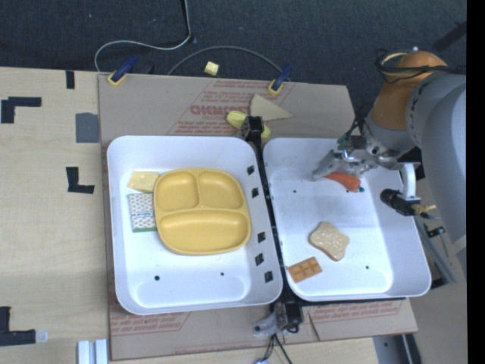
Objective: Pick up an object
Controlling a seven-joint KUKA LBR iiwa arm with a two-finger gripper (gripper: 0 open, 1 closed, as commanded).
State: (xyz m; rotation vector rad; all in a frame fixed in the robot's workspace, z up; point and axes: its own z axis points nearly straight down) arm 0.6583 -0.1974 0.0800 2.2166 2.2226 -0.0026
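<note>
In the right bin (383, 275), a small red-orange object (348, 181) lies near the back, partly covered by my gripper (342, 165), which hangs right over it. Whether the gripper touches it is unclear. A tan bread-slice piece (329, 240) lies in the middle of that bin. Near its front left corner sits a brown waffle-like square (305, 269). The grey arm with its orange band (394, 101) comes in from the right.
The left bin (189, 294) holds a yellow divided plate (203, 211), a pale yellow slab (142, 180) and a green-white patterned block (141, 211). Behind the bins on the cardboard lie a yellow piece (236, 117), a tan wedge (270, 108) and a small yellow cube (211, 68).
</note>
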